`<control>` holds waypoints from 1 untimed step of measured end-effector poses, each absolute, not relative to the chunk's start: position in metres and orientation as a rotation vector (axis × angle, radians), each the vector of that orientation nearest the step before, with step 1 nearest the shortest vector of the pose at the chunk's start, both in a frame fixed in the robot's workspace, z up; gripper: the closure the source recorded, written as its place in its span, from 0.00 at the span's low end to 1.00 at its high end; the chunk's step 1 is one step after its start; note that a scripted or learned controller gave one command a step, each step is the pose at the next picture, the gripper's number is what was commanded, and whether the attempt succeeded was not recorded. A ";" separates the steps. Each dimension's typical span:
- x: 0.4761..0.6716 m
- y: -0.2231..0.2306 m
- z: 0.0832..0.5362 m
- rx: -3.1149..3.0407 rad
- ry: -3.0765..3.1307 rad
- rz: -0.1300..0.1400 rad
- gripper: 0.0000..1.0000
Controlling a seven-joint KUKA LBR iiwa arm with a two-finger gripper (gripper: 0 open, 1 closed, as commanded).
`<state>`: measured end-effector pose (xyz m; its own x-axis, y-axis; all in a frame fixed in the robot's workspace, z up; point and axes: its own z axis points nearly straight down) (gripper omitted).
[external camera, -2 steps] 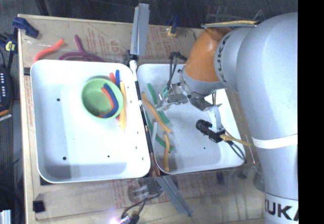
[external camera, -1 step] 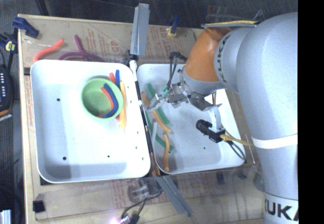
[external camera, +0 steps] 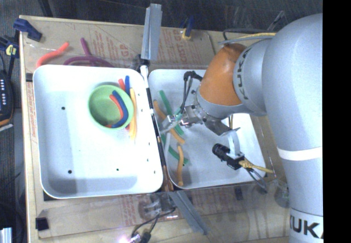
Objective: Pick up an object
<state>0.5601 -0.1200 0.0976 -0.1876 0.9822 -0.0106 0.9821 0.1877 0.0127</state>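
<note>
My jaws sit low in right bin (external camera: 208, 166), close to its left wall, over crossed orange stick (external camera: 178, 136) and green stick (external camera: 164, 100). Cannot tell how wide my jaws are, or whether anything is caught. Risks as I judge them: thin sticks slip out, I close on air, or wall blocks me.

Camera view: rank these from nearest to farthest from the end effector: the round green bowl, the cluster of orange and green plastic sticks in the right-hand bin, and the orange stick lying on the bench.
From the end effector:
1. Cluster of orange and green plastic sticks, right-hand white bin, right beside it.
2. Round green bowl, left-hand white bin.
3. Orange stick, on the bench, outside the left-hand bin's far corner.
</note>
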 end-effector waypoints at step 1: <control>0.560 -0.119 0.107 1.983 2.420 0.000 1.00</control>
